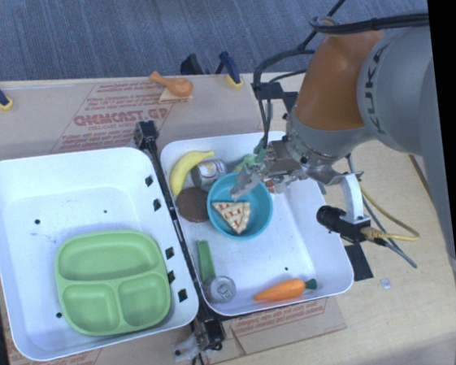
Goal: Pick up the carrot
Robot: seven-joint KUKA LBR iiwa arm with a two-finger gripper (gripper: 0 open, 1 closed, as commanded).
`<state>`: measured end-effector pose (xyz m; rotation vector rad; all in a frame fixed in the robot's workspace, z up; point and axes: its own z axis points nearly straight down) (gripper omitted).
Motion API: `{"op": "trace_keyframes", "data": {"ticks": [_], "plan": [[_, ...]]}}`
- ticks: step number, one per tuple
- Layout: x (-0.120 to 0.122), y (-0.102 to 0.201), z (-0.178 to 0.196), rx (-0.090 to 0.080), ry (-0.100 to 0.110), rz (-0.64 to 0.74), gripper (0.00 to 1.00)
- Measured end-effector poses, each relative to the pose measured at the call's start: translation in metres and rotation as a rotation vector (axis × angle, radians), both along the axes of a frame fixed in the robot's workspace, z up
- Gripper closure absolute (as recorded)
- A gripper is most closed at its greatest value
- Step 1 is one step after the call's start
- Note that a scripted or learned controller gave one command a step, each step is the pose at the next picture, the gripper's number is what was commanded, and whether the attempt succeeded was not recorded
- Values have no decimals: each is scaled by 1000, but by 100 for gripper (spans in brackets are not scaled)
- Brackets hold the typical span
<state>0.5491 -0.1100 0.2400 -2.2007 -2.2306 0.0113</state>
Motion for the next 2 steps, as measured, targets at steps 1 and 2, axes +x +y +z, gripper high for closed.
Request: {"op": "trace_keyframes", "data": {"ticks": [1, 2], "plan": [[-74, 0, -38, 5, 0, 537, 0], [-70, 28, 75, -3, -17, 443, 0]]}}
